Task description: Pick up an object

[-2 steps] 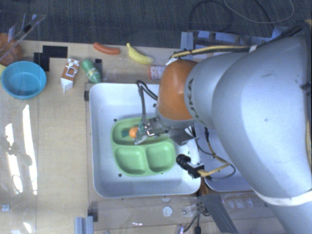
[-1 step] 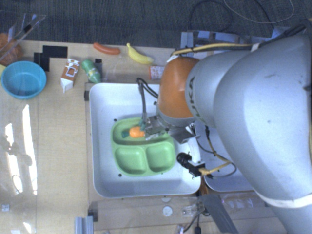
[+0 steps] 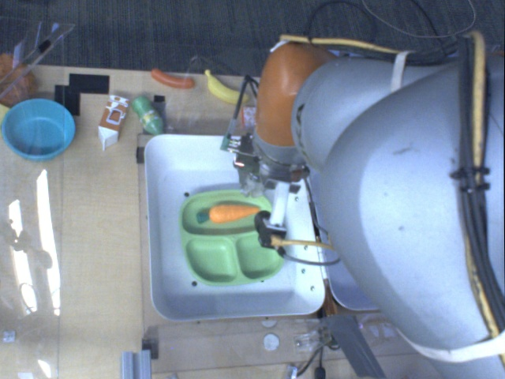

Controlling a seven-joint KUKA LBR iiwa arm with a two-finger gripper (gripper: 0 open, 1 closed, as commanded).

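In the near part of the left white bin (image 3: 170, 290) lies a green plate (image 3: 213, 263) with three compartments; the two nearer ones have nothing in them, and the far one, the long one, holds a toy carrot (image 3: 233, 212) lying on its side. The carrot is the only loose thing here, so I judge it to be the object to pick. Just behind its right end hangs the gripper (image 3: 260, 186), over the far right rim of the plate. From this angle I cannot tell if it is spread or closed, nor if it touches the carrot; nothing can be seen held in it. To do this step well, I think the gripper should come a little to the left, over the middle of the carrot, take it across the narrow width and go low enough to avoid only pushing on the plate, which may slide. The grey arm (image 3: 394, 172) covers much of the right side. Farther away, on the bench behind the bin, stand a small carton (image 3: 113, 121) and a green bottle (image 3: 147, 114), with a blue bowl (image 3: 38, 129) to the left, and beyond them a red sausage (image 3: 172, 79) and a banana (image 3: 222, 89). The carton has brown print, but it is too small to read; no other writing is legible.
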